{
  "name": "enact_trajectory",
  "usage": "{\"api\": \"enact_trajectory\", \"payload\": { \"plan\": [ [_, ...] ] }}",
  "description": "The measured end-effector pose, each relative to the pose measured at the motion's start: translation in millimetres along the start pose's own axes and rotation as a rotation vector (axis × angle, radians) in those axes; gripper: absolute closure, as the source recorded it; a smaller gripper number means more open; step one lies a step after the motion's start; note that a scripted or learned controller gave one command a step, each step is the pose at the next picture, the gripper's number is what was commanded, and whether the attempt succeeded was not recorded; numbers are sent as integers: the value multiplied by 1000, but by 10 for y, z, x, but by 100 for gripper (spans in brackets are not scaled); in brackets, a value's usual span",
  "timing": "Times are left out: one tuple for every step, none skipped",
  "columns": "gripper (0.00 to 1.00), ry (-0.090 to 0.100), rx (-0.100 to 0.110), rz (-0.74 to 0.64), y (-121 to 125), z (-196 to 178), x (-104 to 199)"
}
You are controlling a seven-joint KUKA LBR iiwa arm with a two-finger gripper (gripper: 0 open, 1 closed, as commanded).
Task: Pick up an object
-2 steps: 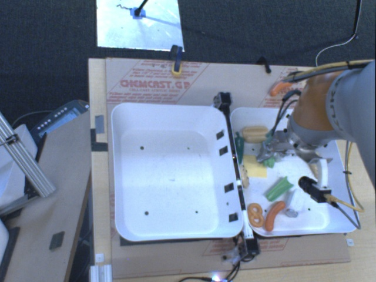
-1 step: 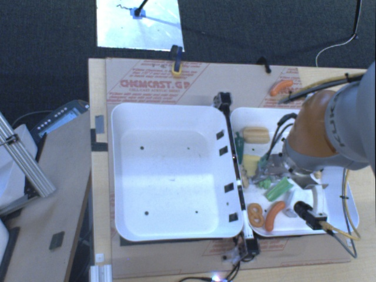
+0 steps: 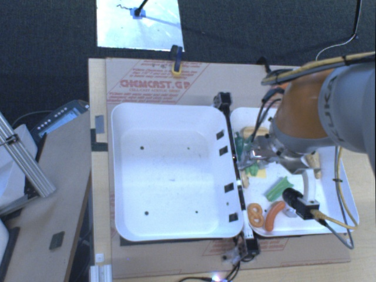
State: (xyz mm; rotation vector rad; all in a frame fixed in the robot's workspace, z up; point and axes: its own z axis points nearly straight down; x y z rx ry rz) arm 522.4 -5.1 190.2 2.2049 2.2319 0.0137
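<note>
The arm's grey wrist with its orange band (image 3: 302, 113) hangs over the right bin (image 3: 346, 207). My gripper (image 3: 254, 156) points down at that bin's left side, over a cluster of small green items (image 3: 251, 170). A green block (image 3: 278, 188) lies just right of it. Near the front of the bin lie a pretzel-shaped piece (image 3: 255, 214) and an orange sausage-shaped piece (image 3: 274, 215). A pale yellow item (image 3: 249, 132) peeks out at the back, partly hidden by the arm. Nothing can be seen held between the fingers.
The left bin (image 3: 170, 175) stands beside the right one, with black clips (image 3: 224, 151) along the shared wall. Both rest on a cardboard sheet (image 3: 155, 81) with red print. A yellow and blue clamp (image 3: 176, 63) sits behind them. A black cable block (image 3: 299, 205) hangs off the arm.
</note>
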Motion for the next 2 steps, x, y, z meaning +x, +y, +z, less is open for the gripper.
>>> {"api": "enact_trajectory", "payload": {
  "plan": [
    [100,-2,0,2,687,-298,500],
    [100,-1,5,3,833,-375,989]
  ]
}}
